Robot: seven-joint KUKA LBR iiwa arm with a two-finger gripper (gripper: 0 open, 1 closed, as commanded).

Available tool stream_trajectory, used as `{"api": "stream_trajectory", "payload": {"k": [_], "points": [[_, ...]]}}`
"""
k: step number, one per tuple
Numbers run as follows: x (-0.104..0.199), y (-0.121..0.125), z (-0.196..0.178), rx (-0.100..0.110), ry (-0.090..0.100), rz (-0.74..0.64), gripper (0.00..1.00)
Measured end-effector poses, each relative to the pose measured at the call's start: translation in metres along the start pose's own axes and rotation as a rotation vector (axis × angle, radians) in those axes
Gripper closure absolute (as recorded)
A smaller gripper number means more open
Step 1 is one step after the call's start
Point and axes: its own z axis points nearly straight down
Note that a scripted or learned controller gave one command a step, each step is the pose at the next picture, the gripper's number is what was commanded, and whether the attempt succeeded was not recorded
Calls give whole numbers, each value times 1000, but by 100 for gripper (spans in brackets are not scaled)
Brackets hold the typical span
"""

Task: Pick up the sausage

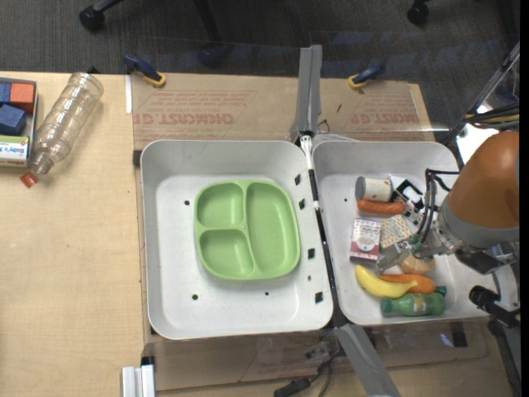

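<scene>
The sausage (382,208), a short red-orange link, lies in the back part of the right bin (331,222), just in front of a small white can (374,188). My gripper (397,257) reaches in from the right and is low over the middle of that bin. It is in front of the sausage and apart from it, above a tan bread-like piece (419,264). The orange band of the arm (493,180) hides the bin's right side.
A pink card packet (365,239) lies to the left of the gripper. A banana (378,283), a carrot (413,282) and a green bottle (413,305) crowd the bin's front. The left bin (165,246) holds a green divided plate (248,228).
</scene>
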Motion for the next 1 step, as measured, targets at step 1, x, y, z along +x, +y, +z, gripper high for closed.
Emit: {"api": "stream_trajectory", "payload": {"k": [1], "points": [[16,-11,0,-4,-2,-315,0]]}}
